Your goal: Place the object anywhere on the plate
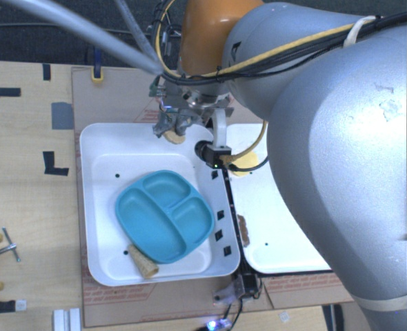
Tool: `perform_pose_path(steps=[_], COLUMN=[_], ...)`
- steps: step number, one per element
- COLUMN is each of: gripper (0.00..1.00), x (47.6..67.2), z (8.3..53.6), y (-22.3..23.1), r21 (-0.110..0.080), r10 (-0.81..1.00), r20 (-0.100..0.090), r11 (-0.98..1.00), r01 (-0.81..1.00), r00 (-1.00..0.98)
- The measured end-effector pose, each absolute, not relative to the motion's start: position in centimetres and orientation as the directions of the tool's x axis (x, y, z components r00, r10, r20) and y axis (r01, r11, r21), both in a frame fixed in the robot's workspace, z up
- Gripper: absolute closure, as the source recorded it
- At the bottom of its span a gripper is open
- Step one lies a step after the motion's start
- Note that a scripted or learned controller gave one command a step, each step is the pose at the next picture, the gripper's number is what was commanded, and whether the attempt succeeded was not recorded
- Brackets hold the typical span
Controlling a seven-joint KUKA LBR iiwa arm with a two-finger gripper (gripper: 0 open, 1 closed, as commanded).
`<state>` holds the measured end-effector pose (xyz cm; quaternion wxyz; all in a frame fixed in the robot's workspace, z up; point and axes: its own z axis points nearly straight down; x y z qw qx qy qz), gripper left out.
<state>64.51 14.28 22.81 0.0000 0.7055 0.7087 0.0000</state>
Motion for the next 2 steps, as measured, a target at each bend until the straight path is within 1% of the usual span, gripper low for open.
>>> perform_pose_path(steps=[1, 2], gripper=[1.00, 0.00], x=[65.28, 65.25], z=[23.38, 23.35], y=[17.38, 17.29], r21=[-0.001, -0.002], r10=[1.000, 1.000], r20=[-0.001, -0.002], r11=[0.003, 0.003], r01=[1.000, 1.000], r00=[-0.003, -0.003])
